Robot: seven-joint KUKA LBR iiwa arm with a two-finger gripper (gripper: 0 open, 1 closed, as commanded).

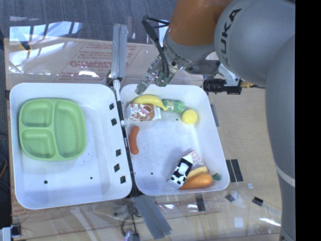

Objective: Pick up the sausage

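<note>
**Sausage tight against the bin wall, and my hand is over the wrong pile**

My hand hangs above the far left corner of the right bin, grasping nothing; the fingers read as slightly parted, tips pointing down toward the banana. The sausage lies nearer the middle of that bin's left edge, lengthwise along the wall and just beside the divider where the two bins meet.

Judging from this, several things could spoil the pick. The wall leaves little room for a finger on the sausage's left side, so a finger may land on the rim or push the sausage away instead of straddling it. A descent from my present spot would likely hit the banana or the snack packet just beyond the sausage's far end. The sausage is round and smooth, so an off-centre close could make it roll or squirt out. The lemon, milk carton and carrot sit well apart, and the green divided plate in the left bin is no concern.
</note>
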